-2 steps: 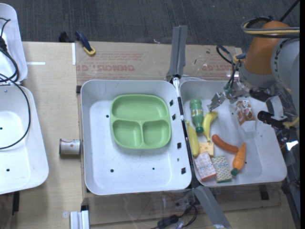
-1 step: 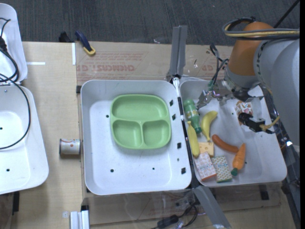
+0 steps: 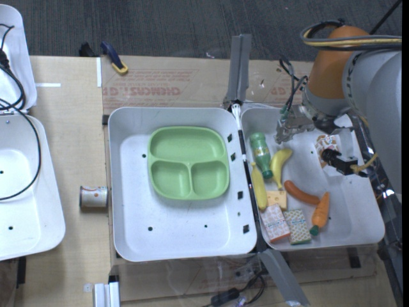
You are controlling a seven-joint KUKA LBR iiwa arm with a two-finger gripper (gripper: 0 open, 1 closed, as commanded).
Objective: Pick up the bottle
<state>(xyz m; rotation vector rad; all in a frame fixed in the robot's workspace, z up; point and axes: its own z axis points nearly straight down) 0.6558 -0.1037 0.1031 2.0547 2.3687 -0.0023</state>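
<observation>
A small green bottle (image 3: 260,151) with a pale cap lies in the right bin (image 3: 361,236), close to its left wall and near the far end. My gripper (image 3: 282,135) hangs over the same bin's far part, just right of the bottle's top end and a little above the tip of a yellow banana (image 3: 280,165). Nothing shows in its grasp. The grey arm with its orange band reaches in from the upper right.
Around the bottle lie a second banana (image 3: 259,187), a cheese wedge (image 3: 277,199), a sausage (image 3: 301,192), a carrot (image 3: 321,213) and two small boxes (image 3: 284,224). The left bin (image 3: 131,226) holds a green divided plate (image 3: 189,162). A small can (image 3: 94,197) lies on the bench.
</observation>
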